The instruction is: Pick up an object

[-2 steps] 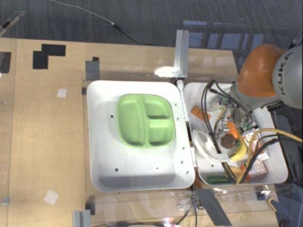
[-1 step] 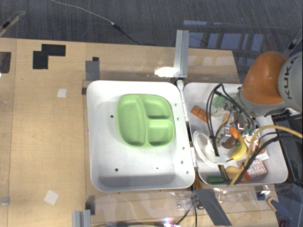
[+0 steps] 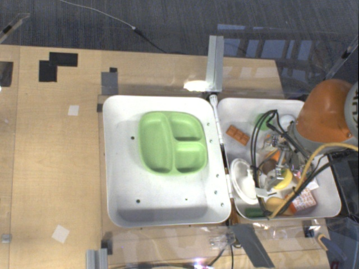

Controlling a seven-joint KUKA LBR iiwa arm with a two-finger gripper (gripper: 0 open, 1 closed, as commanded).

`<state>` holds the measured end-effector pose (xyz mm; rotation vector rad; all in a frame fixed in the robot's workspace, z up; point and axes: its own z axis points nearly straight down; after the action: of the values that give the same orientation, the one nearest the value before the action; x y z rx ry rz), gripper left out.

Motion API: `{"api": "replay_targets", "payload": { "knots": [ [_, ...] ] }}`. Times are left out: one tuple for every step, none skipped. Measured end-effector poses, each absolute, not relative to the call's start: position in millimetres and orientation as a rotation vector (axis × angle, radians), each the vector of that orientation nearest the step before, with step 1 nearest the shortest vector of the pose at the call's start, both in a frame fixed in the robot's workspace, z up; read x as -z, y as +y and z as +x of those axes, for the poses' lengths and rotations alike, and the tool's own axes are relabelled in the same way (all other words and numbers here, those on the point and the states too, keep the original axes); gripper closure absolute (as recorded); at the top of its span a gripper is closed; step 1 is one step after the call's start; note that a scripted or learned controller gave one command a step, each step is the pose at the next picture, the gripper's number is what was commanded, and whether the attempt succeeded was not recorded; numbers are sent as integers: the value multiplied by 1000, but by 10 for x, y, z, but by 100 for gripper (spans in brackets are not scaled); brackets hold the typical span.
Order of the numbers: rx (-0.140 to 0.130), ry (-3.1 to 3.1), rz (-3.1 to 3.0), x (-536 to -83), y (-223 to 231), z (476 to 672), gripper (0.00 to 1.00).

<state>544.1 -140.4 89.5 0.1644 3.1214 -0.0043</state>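
Note:
My gripper [image 3: 273, 167] reaches down into the right bin [image 3: 247, 110], in the middle of a pile of small objects, with cables looped around it. Close around it lie a yellow banana-like piece [image 3: 284, 181], a white cup or bowl [image 3: 243, 181], an orange-brown block [image 3: 236, 134], a green item [image 3: 262, 120] behind the cables, and a red-and-white packet [image 3: 305, 199]. The wrist and cables cover the fingers, and I cannot make out anything held between them.
A green divided tray [image 3: 171, 142] lies in the left bin [image 3: 120, 200]. The arm's orange band [image 3: 325, 112] hangs over the right bin's far right side. A metal post [image 3: 215, 63] stands behind the seam between the bins.

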Motion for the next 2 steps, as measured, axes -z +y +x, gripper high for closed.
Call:
{"api": "replay_targets", "payload": {
  "knots": [
    [7,3117,-218,-899,-1254,5379,0],
    [18,3118,-206,-903,-971,6121,0]
  ]
}}
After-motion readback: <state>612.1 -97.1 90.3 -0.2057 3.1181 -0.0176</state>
